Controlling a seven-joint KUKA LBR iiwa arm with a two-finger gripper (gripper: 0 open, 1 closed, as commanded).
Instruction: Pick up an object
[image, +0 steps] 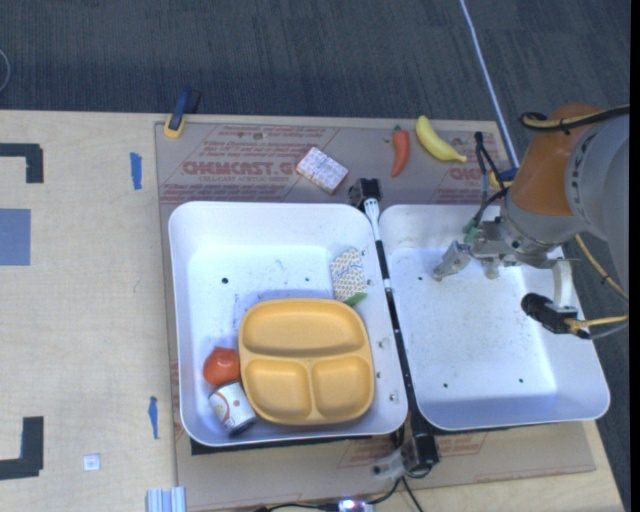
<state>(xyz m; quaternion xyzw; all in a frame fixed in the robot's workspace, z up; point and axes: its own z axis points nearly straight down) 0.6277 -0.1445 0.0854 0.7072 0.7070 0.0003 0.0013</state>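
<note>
Gripper (452, 262) hangs over the right bin (560, 395), toward that bin's 11 o'clock corner, low above the white floor; whether it is spread or closed cannot be judged from this slant, and nothing is seen between its tips. The arm (570, 170) enters from 3 o'clock, so that corner is a natural reach, though no candidate object lies beneath it there. Candidate objects sit in the left bin (200, 235): a yellow divided tray (305, 360) takes up its lower half, a red-orange ball (221, 366) and a small can (230, 405) are wedged against the tray at its 9 and 8 o'clock, and a patterned packet (347, 273) leans on the tray's rim at 1 o'clock (close to the divider between the bins). Such crowding would, in my judgement, leave little finger room around the ball and can. Outside the bins, on the cardboard sheet (250, 165) covering the counter (80, 300), rest a pink speckled block (321, 169), a red pepper (400, 152) and a banana (437, 139), at 12 o'clock of the bins and beyond the rims. Task appears not yet accomplished.
</note>
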